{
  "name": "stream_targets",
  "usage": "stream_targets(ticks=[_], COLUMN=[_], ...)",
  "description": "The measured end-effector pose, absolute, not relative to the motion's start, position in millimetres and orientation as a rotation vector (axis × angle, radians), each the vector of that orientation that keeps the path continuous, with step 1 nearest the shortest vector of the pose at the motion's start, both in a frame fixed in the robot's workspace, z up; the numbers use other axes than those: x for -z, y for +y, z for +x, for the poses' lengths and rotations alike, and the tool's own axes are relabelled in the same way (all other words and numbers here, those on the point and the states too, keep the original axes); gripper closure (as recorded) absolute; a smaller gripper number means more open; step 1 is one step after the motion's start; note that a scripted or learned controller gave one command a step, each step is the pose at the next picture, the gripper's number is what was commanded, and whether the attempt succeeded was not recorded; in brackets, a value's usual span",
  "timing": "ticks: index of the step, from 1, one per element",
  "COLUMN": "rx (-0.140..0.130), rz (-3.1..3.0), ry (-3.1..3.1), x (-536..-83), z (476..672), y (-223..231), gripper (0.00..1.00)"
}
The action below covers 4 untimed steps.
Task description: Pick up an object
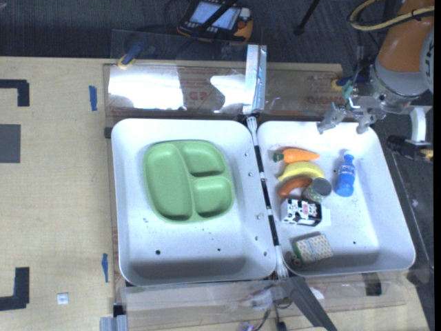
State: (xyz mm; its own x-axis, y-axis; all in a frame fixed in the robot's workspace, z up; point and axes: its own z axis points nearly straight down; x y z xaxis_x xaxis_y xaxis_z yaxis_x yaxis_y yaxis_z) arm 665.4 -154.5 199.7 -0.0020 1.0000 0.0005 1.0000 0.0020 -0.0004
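My gripper (346, 121) hangs at the far edge of the right bin (386, 233), open, its two fingers spread with nothing between them. In that bin lie an orange carrot (300, 155), a yellow banana (300, 173) just in front of it, and a small blue bottle (344, 174) to their right. A grey can (318, 188) touches the banana's near end. Beside the can is a black-and-white packet (302, 212), and a speckled sponge (311, 247) rests near the front wall. The blue bottle sits just in front of the gripper, apart from it.
The left bin (131, 247) holds a green divided plate (187, 179). A ridge (263, 192) separates the two bins. A clear plastic panel (179, 81) stands behind the left bin. The arm's orange band (406, 47) is at the upper right.
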Motion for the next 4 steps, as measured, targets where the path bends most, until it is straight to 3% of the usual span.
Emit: stream_targets(ticks=[1,2,3,4], rx=[0.006,0.016,0.011,0.002], rz=[-2.184,-2.562,-2.565,-2.316], ry=[-2.247,-1.815,-1.815,-2.125], x=[-112.5,-87.9,-97.3,-196.5], z=[590.2,570.8,570.3,570.7], y=[-211.6,-192.4,-194.4,-160.9], gripper=[0.0,0.0,1.0,1.0])
